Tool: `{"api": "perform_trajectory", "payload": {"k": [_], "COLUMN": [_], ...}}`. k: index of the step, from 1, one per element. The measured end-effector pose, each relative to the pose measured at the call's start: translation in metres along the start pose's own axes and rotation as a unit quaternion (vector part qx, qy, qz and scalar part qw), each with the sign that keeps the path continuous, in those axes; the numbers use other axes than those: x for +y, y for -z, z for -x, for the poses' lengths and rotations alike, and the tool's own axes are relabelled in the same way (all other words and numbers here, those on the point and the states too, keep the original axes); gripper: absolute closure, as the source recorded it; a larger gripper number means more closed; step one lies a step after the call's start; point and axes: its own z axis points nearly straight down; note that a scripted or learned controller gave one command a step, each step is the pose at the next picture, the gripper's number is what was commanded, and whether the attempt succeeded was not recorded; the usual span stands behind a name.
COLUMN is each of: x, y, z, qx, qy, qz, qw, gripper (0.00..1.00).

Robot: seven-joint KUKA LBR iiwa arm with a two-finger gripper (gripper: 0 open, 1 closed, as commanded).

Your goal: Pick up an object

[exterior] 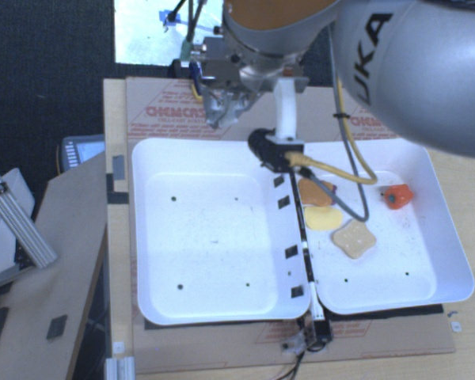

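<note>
The right bin [427, 283] holds several small things. An orange-red piece with a dark tip [397, 196] lies near its far right side. Close to the divider lies an orange-brown oval piece [315, 192], with a flat yellow piece [324, 219] just in front of it. A tan, toast-like slice [354, 241] sits nearer the middle. My gripper [221, 111] hangs high over the far rim of the left bin [154, 236], well apart from all of these, and I see nothing in it.
The grey arm with its orange band [277, 10] fills the top right and overhangs the right bin's far side. A cardboard sheet [162, 109] lies under both bins. A metal rail [16, 220] and a side table stand at the left.
</note>
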Motion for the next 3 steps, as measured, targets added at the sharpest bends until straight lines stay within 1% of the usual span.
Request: {"api": "perform_trajectory", "payload": {"k": [1,2,3], "x": [0.016,0.052,0.077], "y": [0.107,0.100,0.100], "z": [0.001,0.002,0.002], "qx": [0.002,0.000,0.000], "qy": [-0.001,-0.004,-0.004], "qz": [0.009,0.004,0.004], "qw": [1.0000,1.0000,1.0000], "gripper": [1.00,1.00,1.00]}}
